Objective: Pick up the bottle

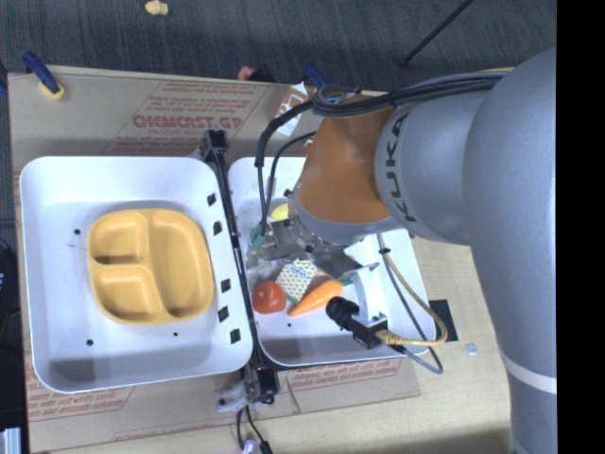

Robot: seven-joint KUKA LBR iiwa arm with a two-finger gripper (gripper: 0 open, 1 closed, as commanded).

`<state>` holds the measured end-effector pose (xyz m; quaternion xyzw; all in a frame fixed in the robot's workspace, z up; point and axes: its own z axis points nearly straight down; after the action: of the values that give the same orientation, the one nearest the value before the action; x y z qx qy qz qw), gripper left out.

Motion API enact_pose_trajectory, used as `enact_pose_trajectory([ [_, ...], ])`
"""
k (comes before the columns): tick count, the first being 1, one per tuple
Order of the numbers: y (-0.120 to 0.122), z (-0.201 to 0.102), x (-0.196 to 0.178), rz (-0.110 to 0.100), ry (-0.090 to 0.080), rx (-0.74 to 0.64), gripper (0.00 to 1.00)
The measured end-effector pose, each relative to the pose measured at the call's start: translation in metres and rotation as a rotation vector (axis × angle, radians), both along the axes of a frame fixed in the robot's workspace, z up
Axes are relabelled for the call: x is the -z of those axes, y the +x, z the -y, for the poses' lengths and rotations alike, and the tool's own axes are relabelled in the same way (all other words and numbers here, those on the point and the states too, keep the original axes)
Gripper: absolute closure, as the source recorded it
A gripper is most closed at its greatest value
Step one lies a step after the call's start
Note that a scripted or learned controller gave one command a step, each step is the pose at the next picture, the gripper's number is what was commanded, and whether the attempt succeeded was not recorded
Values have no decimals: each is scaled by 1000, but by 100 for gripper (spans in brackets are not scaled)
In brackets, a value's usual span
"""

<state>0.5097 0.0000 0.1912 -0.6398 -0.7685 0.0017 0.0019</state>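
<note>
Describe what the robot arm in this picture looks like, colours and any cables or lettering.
The arm is smooth grey with a broad orange band above the wrist and black KUKA lettering. Black cables loop over the orange band, and a yellow cable trails below the wrist.

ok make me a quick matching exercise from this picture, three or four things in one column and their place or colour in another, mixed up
Things:
1. divided tray
2. tomato
3. carrot
4. arm's band

Descriptions:
A. small red thing by the right bin's left wall
B. yellow, lying in the left bin
C. wide orange ring above the wrist
D. orange, tapered, lying in the right bin beside the red thing

Pairs: 1-B, 2-A, 3-D, 4-C
</note>
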Motion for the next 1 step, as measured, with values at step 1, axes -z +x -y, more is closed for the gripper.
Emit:
enact_pose_trajectory([
  [1,-34,-30,0,-1,1,-53,100],
])
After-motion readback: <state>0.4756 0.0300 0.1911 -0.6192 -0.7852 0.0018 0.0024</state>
